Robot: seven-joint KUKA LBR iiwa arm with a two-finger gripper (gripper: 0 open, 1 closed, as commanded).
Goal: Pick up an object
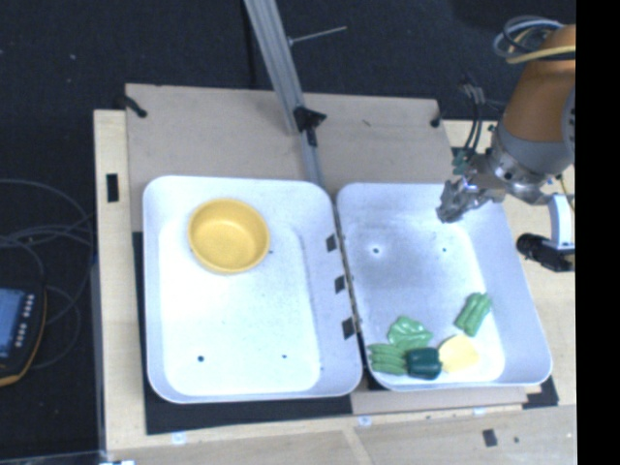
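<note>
Camera view: hand [453, 204] over right bin's [513, 250] far edge, grip state not discernible; green and yellow toys [431, 347] well below it at near end, yellow bowl [229, 234] far left.

bins: 2 [165, 260] [513, 260] | yellow bowl: 1 [229, 235] | green pieces: 4 [473, 313] [409, 333] [386, 358] [422, 362] | yellow piece: 1 [459, 355]

From where I stand, no writing, label, brand, number or sign can be read anywhere. The small handheld device [17, 325] at the far left has a lit screen, but it is too blurred to make out.
</note>
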